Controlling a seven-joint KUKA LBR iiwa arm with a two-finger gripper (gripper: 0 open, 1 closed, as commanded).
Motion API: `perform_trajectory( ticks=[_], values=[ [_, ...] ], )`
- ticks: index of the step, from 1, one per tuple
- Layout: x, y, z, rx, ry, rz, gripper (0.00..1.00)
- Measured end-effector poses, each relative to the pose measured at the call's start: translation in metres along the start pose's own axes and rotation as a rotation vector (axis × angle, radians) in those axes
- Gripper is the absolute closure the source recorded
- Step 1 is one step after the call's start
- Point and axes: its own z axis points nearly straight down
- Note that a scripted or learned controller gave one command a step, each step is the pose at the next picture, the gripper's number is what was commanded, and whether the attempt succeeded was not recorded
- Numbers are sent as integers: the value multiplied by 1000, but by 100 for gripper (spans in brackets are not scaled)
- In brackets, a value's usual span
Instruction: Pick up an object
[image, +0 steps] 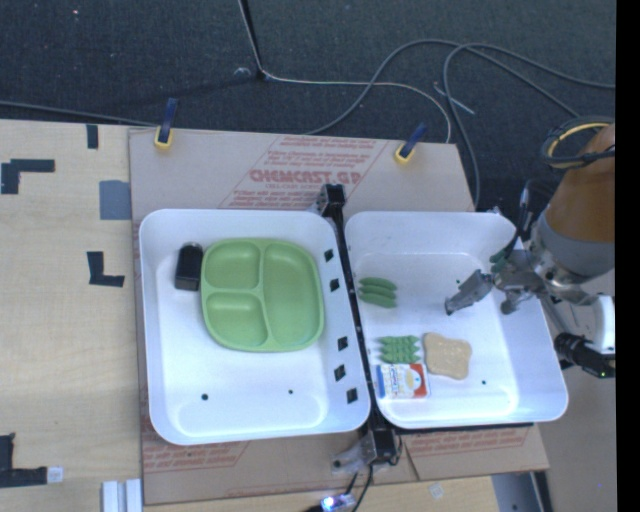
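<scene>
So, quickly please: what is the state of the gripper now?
Gripper: over the right bin, nothing visible between its fingers; open or shut cannot be told.

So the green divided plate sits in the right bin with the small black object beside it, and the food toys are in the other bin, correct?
Not quite. The camera view shows the green divided plate in the left bin, not the right one. The small black object does lie beside it, at its left edge. The food toys are in the other bin, the right bin.
</scene>
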Motion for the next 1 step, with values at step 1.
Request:
perform_trajectory(
  ticks=[1],
  values=[
    [0, 3, -7, -13, -3, -4, 0]
  ],
)
